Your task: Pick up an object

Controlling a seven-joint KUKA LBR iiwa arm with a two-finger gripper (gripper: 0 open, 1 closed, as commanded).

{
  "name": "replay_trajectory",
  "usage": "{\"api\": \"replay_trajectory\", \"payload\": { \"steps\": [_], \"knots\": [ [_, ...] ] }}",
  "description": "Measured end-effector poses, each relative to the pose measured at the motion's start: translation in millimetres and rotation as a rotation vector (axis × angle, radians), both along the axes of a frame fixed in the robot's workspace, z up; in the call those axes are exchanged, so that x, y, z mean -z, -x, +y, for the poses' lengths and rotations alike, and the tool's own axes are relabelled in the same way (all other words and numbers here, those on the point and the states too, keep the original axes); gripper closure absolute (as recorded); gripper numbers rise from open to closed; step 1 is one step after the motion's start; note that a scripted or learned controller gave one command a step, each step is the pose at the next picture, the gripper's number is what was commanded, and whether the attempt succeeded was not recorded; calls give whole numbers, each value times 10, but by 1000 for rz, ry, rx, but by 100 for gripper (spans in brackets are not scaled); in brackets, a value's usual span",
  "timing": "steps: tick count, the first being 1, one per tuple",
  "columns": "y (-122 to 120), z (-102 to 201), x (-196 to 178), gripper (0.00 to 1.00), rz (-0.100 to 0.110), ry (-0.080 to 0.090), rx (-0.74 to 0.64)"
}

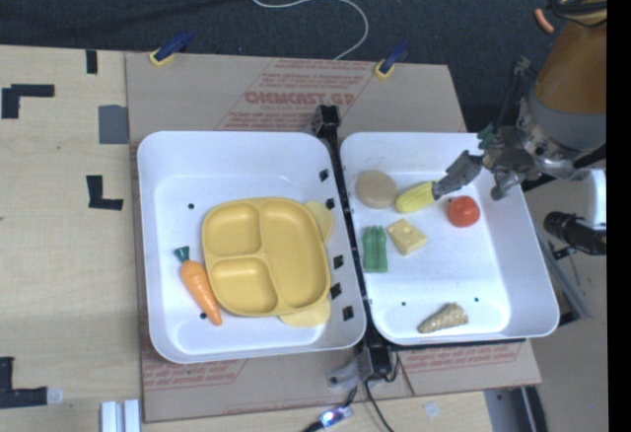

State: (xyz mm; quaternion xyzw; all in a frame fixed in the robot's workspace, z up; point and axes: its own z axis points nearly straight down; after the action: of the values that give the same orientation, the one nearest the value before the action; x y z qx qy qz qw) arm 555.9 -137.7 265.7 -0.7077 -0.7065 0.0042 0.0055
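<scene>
Camera view shows the grey arm with the orange band (572, 65) reaching in from the right over the right-hand shallow white plastic bin (523, 272). Its two-finger gripper (475, 187) hangs above the upper right part of that bin, with its two dark fingers (452, 178) spread apart and nothing between them. The left fingertip is just beside the right end of a small yellow toy corn cob (416, 196). A round red toy tomato (463, 212) lies just below the gripper, under the gap between the fingers; whether the gripper touches either toy cannot be told.

A flat round beige disc (376, 188) lies to the left of the corn cob, touching or nearly touching it. Below these lie a green ridged block (375, 249) and a pale yellow cheese-like wedge (407, 238), side by side. A tan cone-shaped piece (444, 319) lies on its side near the bin's front wall, well apart from the others.

The left-hand shallow white plastic bin (163, 174) holds a yellow plastic divided plate (266, 255) and, just left of it, an orange toy carrot with a green top (200, 289). Both bins rest on a brown cardboard sheet (286, 95), clamped at its far edge by two blue and yellow clips (172, 48). A thin white cable (315, 1) curls over the dark floor beyond.
</scene>
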Motion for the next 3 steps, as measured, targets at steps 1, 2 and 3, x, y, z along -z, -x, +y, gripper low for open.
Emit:
{"api": "replay_trajectory", "payload": {
  "steps": [1, 2, 3],
  "knots": [
    [-21, 2, -67, 0, -12, 2, -3],
    [-79, -69, 491, 0, -8, 2, -3],
    [-111, -106, 951, 0, -7, 2, -3]
  ]
}}
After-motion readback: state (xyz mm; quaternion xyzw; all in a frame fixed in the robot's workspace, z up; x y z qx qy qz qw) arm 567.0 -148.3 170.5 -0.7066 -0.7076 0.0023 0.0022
